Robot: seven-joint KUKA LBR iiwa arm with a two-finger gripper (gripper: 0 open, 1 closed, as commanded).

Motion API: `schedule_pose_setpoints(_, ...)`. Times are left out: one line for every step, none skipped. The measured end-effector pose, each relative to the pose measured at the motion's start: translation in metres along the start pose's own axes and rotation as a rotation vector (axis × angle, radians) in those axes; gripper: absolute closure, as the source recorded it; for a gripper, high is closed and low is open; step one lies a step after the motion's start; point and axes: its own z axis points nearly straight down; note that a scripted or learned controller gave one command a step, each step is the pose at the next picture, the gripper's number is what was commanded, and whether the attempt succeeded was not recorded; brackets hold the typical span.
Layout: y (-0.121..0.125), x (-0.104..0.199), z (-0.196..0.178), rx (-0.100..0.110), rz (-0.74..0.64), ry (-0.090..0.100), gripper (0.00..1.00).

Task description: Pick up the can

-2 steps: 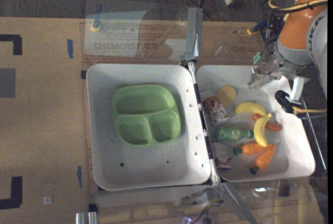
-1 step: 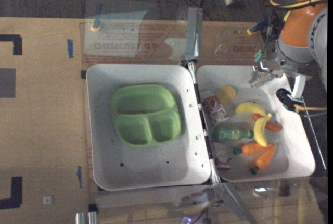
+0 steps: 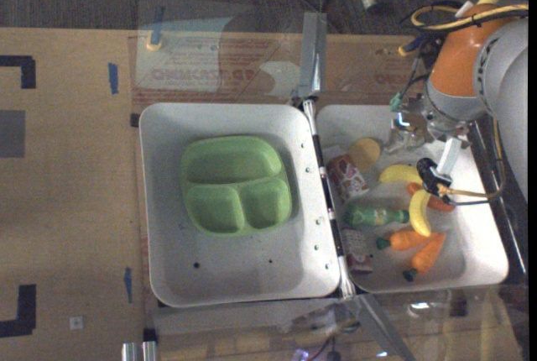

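My end effector (image 3: 405, 131) hangs over the right bin (image 3: 493, 265), near its 12 o'clock edge. I cannot tell if it is open or closed. It holds nothing that I can see. The can (image 3: 346, 176) is at the 9 o'clock side of this bin, right by the wall. It seems to be lying down, a bit tilted. From my end effector it is toward 8 o'clock. I think I have not started the grab yet, so the whole job is left to do. A lot could go wrong. The can is tight by the wall, so one side of my end effector could bump the wall and not get around the can. A tan ball (image 3: 365, 151) sits just beside the can at its 1 o'clock, and a banana (image 3: 399, 175) lies near at its 3 o'clock. I could grab one of them by mistake, or push them into the can. A green bottle (image 3: 375, 215) lies close at its 5 o'clock too. The can is round and smooth, so it may roll away or slip out when I squeeze.
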Motion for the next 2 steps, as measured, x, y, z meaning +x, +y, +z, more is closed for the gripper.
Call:
schedule_pose_setpoints(-0.081, 0.003, -0.058, 0.009, -0.220, 0.004, 1.00)
schedule_pose_setpoints(-0.083, 0.069, -0.167, 0.005, -0.304, 0.002, 1.00)
